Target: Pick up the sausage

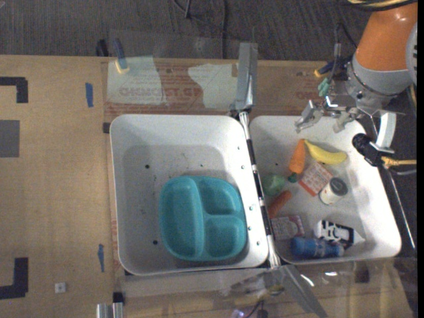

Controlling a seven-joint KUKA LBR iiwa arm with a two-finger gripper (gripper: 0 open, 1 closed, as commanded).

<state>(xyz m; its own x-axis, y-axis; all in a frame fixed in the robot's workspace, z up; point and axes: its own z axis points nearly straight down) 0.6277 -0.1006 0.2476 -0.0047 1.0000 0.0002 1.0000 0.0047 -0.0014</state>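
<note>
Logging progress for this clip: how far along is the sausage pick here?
Nothing looks done yet. The sausage lies in the right bin, near its left wall, beside a green item. The gripper hovers over the bin's far edge, above the carrot and banana, with nothing between its fingers. Left: move to the sausage, descend, grasp, lift.

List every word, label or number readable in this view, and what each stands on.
Red print on the cardboard behind the bins: blurred, not legible.
Small packet in the right bin: printed, too small to read.
Packet by the blue bottle: too small to read.
Nothing else bears text.
</note>
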